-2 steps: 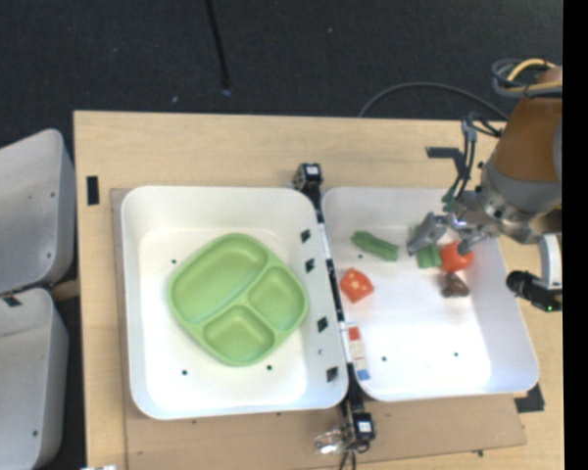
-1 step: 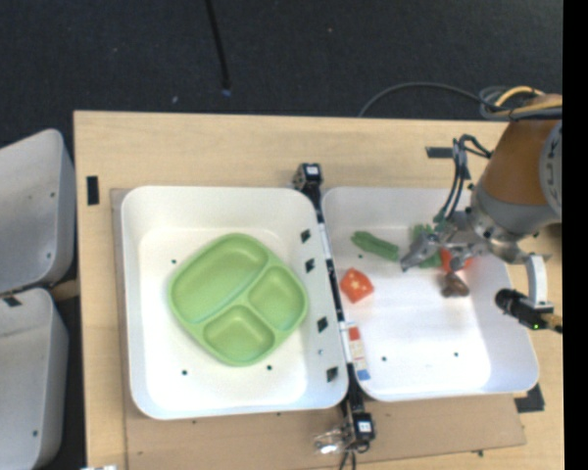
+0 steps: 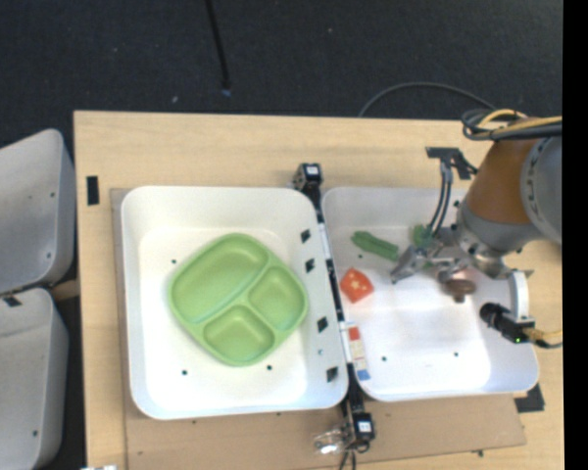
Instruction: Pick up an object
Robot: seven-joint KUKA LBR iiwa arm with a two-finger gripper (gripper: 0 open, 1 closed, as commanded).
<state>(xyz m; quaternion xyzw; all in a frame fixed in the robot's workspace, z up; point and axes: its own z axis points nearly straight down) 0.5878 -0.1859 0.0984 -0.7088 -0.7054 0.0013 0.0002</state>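
In the right bin (image 3: 421,360) an orange-red chunk (image 3: 356,285) lies near the left wall. A long green object (image 3: 374,245) lies just above it, toward the back. A smaller green piece (image 3: 421,233) shows beside the gripper's metal parts. My gripper (image 3: 428,261) hangs low over the middle of the right bin's far half, just right of the long green object. A small brownish thing (image 3: 459,284) sits under the wrist; I cannot tell whether it belongs to the arm.
The left bin (image 3: 147,380) holds a green divided plate (image 3: 237,299). The divider (image 3: 325,292) between the bins carries black clips. The arm's orange band (image 3: 495,179) and a black cable (image 3: 510,326) stand over the right bin's right side.
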